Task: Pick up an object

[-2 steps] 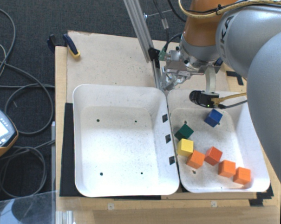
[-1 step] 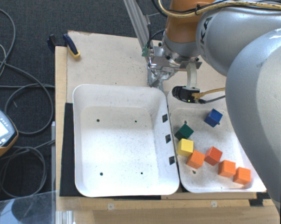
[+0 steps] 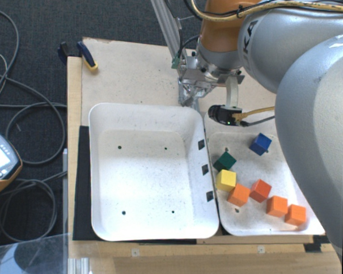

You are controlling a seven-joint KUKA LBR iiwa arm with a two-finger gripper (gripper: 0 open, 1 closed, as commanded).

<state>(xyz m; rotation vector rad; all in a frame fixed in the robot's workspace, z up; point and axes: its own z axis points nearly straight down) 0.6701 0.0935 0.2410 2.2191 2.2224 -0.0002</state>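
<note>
Blocks (image 3: 259, 191) clustered in right bin | end effector (image 3: 191, 95) beyond left bin's far rim, grip state unclear

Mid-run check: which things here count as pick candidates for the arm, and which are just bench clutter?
Job:
blue cube
green cube
yellow cube
four orange cubes
right bin
gripper

Lying about:
left bin
blue-handled clamp
floor cables

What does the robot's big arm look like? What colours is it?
The arm is big, round and shiny silver-grey, with a bright orange band above the wrist. Dark letters are printed on the grey shell beside the band. Thin cables curve over the top. At the end sits a small metal gripper, grey and boxy.
</note>
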